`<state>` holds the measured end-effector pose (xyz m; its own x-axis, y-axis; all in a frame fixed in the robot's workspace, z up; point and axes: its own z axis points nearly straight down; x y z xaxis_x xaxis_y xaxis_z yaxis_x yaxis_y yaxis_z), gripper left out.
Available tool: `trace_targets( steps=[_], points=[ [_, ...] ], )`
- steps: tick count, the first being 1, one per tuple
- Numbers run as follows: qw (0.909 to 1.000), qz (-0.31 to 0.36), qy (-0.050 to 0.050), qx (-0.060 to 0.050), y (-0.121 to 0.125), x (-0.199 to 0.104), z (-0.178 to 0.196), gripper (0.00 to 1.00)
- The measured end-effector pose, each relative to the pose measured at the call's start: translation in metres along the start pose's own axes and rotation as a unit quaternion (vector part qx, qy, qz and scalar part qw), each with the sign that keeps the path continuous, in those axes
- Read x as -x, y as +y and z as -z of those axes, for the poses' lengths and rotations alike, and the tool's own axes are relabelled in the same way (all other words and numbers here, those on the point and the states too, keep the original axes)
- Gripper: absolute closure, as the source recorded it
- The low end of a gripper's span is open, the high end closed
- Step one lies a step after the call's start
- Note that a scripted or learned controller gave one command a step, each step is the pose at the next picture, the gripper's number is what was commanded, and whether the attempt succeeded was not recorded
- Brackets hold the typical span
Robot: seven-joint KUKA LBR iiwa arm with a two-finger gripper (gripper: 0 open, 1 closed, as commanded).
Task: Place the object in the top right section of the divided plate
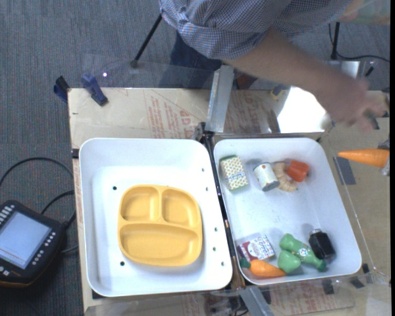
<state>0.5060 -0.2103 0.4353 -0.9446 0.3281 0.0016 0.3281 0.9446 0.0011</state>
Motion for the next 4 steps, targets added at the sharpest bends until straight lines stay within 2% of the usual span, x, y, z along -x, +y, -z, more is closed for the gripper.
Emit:
trace_targets(
  steps=[1,2,3,4],
  points=[
    [0.9983,0.058,0.002,0.001,0.032,0.095,-0.002,1.0],
    [0.9872,0.159,0.0,0.0,0.035,0.067,0.001,1.0],
    [0.9918,0.128,0.0,0.001,0.041,0.087,0.0,1.0],
    [0.9757,0.219,-0.001,0.001,0.042,0.119,0.0,1.0]
  ],
)
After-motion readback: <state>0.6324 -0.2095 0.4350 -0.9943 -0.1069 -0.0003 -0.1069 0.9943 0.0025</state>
